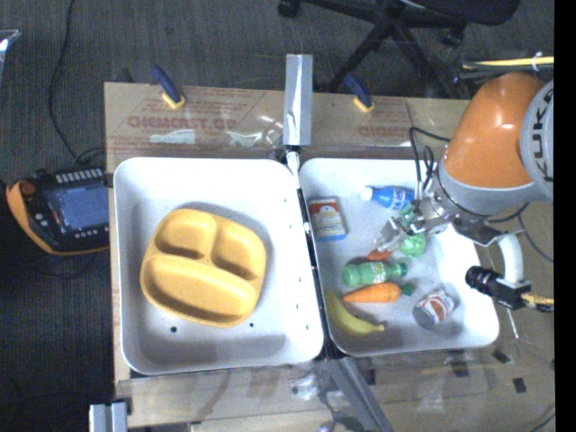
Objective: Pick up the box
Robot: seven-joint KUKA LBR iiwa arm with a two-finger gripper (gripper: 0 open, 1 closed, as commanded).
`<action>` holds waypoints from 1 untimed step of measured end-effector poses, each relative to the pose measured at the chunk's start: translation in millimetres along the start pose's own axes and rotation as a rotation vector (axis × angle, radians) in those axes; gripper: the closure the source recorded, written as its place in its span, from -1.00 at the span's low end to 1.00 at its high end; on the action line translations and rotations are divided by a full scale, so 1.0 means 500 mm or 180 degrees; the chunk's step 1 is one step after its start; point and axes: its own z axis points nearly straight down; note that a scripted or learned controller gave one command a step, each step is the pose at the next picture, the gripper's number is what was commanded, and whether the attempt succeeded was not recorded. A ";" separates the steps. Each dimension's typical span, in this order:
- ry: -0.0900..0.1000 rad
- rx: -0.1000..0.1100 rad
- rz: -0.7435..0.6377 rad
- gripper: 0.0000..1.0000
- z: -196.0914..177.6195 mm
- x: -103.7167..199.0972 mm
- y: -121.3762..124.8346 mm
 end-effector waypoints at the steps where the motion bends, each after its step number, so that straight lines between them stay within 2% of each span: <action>1: 0.0001 0.0007 0.0582 1.00 0.059 0.158 0.027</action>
